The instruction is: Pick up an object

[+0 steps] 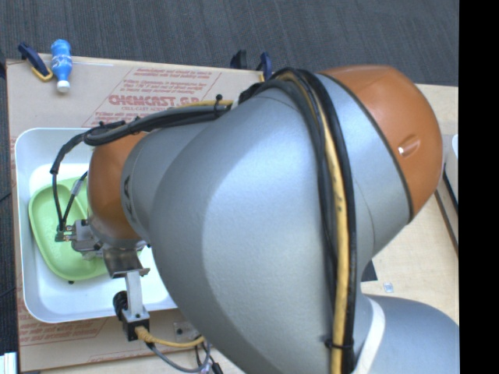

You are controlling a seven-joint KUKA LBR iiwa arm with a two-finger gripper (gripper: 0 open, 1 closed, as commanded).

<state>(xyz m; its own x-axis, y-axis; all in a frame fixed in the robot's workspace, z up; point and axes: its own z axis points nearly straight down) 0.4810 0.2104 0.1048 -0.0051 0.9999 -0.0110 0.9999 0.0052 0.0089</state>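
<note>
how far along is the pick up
Done: the arm has reached over the left white bin, above a green object lying in it. In hand: the wrist hangs low over that object. Left: any grasp and lift; the green object lies on the bin floor, with nothing visibly held.

Arm blocked most of the bin

The grey arm (265,232) covered the white bin's (31,294) right side; a green bowl (48,224) filled its left end.

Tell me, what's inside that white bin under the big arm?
A light green object lies against the left side of the white bin. The arm covers the rest, so anything else inside is hidden.
</note>
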